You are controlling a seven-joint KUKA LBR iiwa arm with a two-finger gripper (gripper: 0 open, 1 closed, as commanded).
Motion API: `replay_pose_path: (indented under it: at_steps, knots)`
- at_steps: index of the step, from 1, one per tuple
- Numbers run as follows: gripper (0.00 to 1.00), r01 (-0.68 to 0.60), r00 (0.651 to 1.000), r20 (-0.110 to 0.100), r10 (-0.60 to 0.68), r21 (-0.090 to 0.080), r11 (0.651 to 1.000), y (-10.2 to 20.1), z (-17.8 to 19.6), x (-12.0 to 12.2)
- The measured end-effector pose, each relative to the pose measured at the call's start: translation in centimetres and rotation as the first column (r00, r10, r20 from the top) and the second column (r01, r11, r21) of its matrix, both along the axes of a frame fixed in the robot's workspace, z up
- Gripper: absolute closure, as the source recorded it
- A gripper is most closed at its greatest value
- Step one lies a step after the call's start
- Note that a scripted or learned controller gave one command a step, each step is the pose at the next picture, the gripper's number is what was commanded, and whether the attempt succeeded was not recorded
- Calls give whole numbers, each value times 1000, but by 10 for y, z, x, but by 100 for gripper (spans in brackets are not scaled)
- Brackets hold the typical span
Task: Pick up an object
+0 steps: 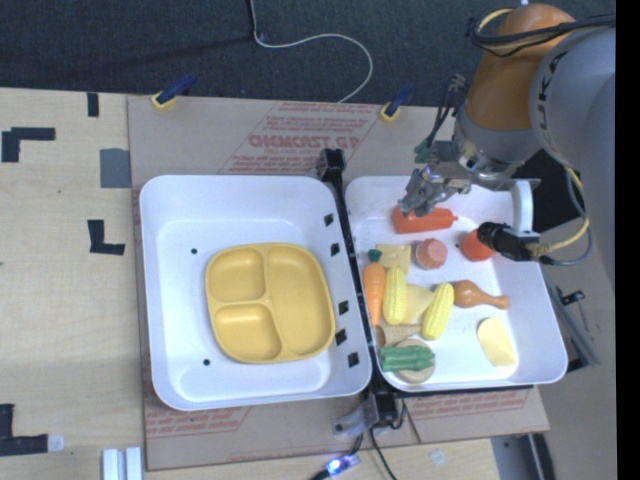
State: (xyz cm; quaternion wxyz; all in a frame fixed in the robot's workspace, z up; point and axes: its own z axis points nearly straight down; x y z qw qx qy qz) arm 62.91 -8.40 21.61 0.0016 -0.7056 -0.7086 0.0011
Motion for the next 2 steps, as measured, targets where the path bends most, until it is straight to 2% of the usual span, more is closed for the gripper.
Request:
replay_pose_path:
  at_steps: [2]
  knots:
    - [100,-2,1000,0,2,1,1000,92,17,-37]
